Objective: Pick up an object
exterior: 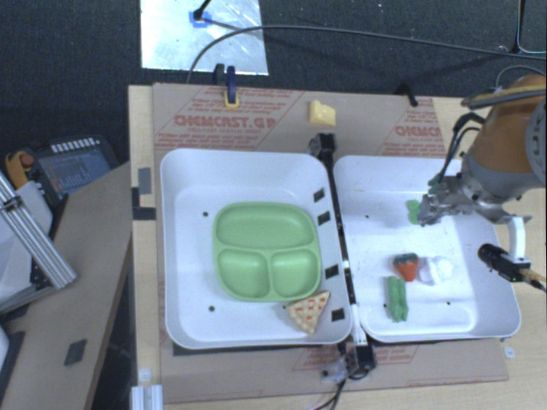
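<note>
Green object (414, 211) sits at claw (427, 209) tip.

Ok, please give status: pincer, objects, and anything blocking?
Pincer low in right bin, at a green item. Strawberry and green pod lie apart, untouched. Nothing blocking.

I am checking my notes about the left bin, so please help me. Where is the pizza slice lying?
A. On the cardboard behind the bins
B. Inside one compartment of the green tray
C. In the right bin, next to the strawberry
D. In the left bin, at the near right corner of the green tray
D: the pizza slice lies on the floor of the left bin, against the near right corner of the green tray, not in a compartment.
</note>
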